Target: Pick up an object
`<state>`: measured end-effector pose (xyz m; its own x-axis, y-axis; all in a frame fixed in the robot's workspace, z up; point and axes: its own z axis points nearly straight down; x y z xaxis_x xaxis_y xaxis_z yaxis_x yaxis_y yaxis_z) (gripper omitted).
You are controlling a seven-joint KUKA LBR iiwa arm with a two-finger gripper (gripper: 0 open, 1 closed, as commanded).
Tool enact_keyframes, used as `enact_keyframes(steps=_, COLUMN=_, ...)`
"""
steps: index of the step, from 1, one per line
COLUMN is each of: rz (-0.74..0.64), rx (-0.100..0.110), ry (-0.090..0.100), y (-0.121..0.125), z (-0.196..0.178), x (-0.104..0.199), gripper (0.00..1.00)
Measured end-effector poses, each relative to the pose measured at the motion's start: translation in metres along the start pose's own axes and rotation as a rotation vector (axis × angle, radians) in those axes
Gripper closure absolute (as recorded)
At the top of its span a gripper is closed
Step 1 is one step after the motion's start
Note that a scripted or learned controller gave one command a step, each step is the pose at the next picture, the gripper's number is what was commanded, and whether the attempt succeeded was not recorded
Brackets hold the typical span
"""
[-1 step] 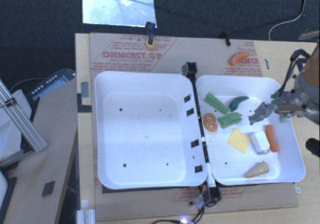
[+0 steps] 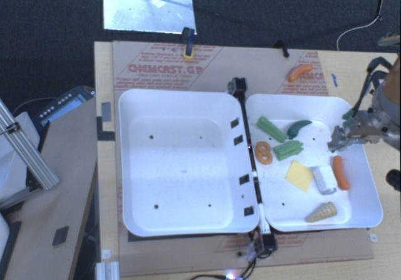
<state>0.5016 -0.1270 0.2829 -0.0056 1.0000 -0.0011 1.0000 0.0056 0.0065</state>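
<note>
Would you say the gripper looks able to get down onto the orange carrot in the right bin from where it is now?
Probably yes. The gripper hovers just above the orange carrot, which lies uncovered near the bin's right wall; only the white block beside it might crowd one finger.

An orange carrot (image 2: 340, 172) lies flat in the right bin (image 2: 369, 210), beside a white cylinder (image 2: 324, 180).

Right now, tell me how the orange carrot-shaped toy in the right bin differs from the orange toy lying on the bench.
The orange carrot-shaped toy lies inside the right white bin, near the gripper; the orange toy on the bench lies outside, beyond the bin's far rim. The first points roughly toward the camera, the second lies slantwise. Both are small, elongated and orange.
</note>
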Motion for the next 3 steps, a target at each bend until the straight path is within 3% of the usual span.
enact_keyframes(steps=1, rz=-0.001, rx=-0.016, ry=-0.003, y=0.006, z=-0.228, x=0.012, gripper=1.00)
enact_keyframes(steps=2, rz=0.008, rx=0.003, ry=-0.002, y=0.047, z=-0.208, x=-0.044, gripper=1.00)
enact_keyframes(steps=3, rz=-0.005, rx=0.011, ry=0.004, y=0.050, z=-0.128, x=0.040, gripper=1.00)
